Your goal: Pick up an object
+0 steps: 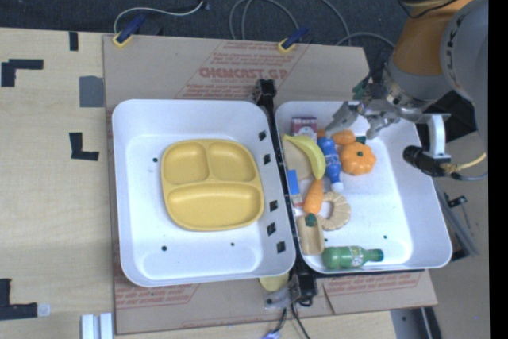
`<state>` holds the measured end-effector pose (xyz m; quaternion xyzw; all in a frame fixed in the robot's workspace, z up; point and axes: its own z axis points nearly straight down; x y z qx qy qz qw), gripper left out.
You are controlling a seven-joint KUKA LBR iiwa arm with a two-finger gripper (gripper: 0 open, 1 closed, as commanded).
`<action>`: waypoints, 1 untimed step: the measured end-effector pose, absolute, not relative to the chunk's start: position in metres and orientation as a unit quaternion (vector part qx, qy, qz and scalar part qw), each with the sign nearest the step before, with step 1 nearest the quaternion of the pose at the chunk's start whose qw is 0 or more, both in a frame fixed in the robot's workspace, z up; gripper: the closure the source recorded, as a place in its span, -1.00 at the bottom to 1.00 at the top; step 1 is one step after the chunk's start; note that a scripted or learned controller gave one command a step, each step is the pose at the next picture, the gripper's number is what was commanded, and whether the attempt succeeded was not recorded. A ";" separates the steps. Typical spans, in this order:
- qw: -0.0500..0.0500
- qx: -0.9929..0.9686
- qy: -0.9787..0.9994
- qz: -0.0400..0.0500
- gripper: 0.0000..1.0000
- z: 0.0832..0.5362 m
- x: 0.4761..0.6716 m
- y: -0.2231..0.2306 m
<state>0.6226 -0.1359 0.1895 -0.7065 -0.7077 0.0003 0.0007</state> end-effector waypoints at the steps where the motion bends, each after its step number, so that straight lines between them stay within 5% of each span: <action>1: 0.001 -0.706 -0.708 0.002 -1.00 0.081 0.649 -0.099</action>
